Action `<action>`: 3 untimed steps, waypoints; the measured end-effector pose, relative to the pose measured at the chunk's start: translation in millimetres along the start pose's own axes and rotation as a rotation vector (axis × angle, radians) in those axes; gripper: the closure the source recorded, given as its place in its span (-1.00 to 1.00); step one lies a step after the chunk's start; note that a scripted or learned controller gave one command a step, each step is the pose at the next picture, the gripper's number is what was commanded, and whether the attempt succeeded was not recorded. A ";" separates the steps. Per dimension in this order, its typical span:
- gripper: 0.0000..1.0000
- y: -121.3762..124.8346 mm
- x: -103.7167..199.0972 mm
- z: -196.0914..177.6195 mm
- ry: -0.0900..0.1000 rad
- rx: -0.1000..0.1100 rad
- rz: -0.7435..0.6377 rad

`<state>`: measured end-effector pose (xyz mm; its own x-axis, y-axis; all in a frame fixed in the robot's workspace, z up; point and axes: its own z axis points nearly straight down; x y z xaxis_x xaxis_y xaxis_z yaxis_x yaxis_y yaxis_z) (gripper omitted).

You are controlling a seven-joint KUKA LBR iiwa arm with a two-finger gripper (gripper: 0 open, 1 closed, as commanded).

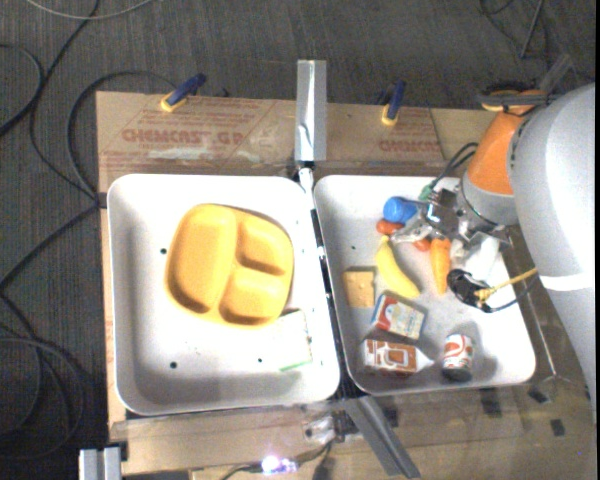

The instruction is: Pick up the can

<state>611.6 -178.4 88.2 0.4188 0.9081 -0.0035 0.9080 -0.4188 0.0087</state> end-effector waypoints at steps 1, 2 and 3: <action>-1.00 38.6 22.7 4.0 -0.015 0.061 -0.124; -1.00 43.9 25.8 3.2 -0.011 0.028 -0.369; -1.00 37.8 41.8 2.6 -0.011 0.022 -0.369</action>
<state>663.5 -156.3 85.8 0.0628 0.9979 -0.0133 0.9979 -0.0630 -0.0169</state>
